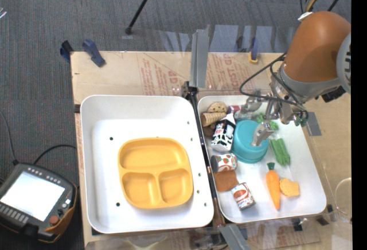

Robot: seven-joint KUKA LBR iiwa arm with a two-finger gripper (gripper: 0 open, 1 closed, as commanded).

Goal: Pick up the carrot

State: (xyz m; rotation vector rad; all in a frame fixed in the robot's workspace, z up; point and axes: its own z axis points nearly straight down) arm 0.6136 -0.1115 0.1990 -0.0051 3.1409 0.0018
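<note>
The gripper hangs over the right white bin, just above the blue plastic cup, and I cannot tell how it is set. The orange toy carrot with its green top lies free on the bin floor, nearer the front, a yellow cracker-like piece right beside it. Green bean pods sit just behind the carrot. In the left white bin, a yellow divided tray rests flat.

carrot | orange, green top | lying flat, tip toward cam | right bin, front-right | prob. toy
</note>
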